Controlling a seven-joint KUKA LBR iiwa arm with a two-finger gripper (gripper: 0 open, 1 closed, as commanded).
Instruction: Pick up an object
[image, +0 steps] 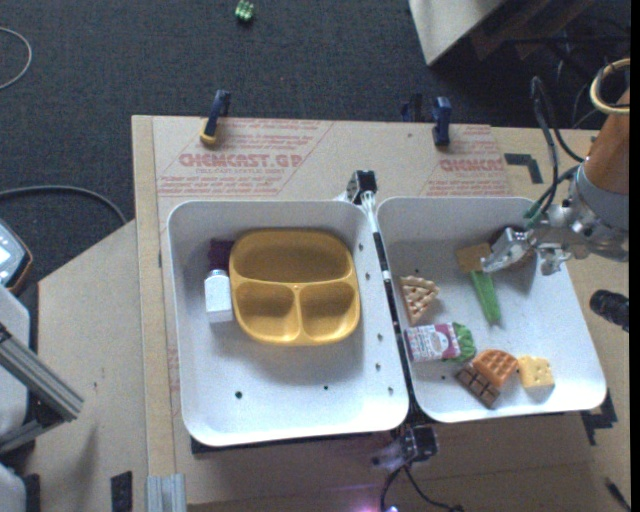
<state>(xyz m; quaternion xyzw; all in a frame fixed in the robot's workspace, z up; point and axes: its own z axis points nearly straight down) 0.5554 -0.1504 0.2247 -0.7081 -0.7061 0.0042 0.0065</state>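
My gripper (523, 258) hangs over the back of the right bin (575, 330), open, with nothing between its fingers. Its left finger (500, 254) is right beside a small tan piece (471, 257). A green stick (486, 296) lies just in front of that piece. Farther forward in the same bin are a waffle-patterned wedge (418, 295), a pink carton (430, 342) with a green item (464, 340) against it, an orange waffle (496, 366), a brown chocolate piece (477, 384) and a yellow cheese block (536, 373).
The left bin (190, 400) holds a yellow divided plate (295, 285), a white bottle (218, 296) and a dark purple item (220, 249) at the plate's left. A black divider rod (385, 290) runs between the bins. Clamps (213, 117) sit at the board's back edge.
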